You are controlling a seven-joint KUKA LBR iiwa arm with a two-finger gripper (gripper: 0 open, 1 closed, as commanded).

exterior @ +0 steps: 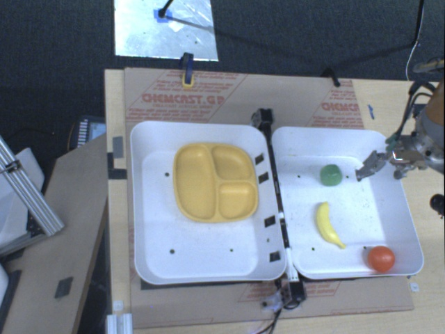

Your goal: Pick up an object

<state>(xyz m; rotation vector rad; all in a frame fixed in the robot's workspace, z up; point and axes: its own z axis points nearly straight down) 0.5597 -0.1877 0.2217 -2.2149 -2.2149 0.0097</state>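
The right bin (pixel 348 139) holds three objects. A small green ball (pixel 331 175) lies near its middle, a yellow banana (pixel 329 225) lies below that, and an orange-red ball (pixel 380 258) rests in the near right corner. My gripper (pixel 383 170) hovers over the bin's right side, a little to the right of the green ball. Its fingers are spread open, and nothing sits between them.
The left bin (pixel 149 207) holds a yellow divided plate (pixel 214 181). A black divider with clips (pixel 272 186) runs between the two bins. A cable (pixel 417 19) hangs at the far right above the arm.
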